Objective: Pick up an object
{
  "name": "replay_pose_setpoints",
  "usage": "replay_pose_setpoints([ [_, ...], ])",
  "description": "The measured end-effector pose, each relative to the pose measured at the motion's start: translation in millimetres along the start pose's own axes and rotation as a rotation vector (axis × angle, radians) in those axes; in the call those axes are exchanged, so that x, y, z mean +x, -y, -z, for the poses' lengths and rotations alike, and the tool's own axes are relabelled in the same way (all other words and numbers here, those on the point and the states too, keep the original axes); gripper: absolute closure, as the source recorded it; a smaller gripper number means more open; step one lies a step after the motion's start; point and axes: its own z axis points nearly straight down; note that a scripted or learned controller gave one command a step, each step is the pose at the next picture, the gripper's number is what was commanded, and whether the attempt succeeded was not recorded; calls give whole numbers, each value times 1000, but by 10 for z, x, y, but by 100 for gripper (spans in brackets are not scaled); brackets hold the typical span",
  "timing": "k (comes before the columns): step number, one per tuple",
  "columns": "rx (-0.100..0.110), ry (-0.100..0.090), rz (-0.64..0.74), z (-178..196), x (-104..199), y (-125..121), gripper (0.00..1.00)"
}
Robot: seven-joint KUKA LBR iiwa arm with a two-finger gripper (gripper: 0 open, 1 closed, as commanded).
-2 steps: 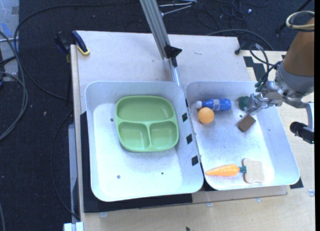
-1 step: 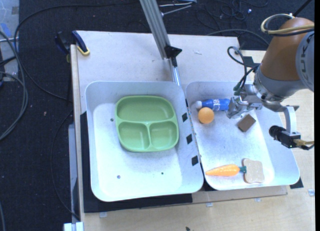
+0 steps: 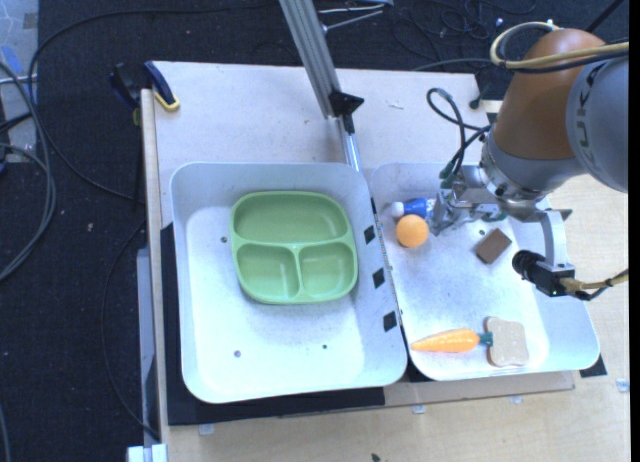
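While end effector hovers near orange ball, no writing legible.

A robotics lab bench, set up for testing.

A pale wooden bench stands on dark carpet strewn with loose black cables; an aluminium strut slants in from the far side, and a grey-and-orange industrial arm reaches in from the right.

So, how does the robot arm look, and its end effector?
The arm is grey with a broad, rounded orange band. A pale cable loops over it; dark cables hang beside the wrist. The end effector is small, metallic and grey.
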Motion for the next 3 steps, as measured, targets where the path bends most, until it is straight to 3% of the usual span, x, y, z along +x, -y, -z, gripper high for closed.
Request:
replay_pose_setpoints([
  [1,-1,0,1,61,527,-12,100],
  [3,1,0,1,219,1686,261,100],
])
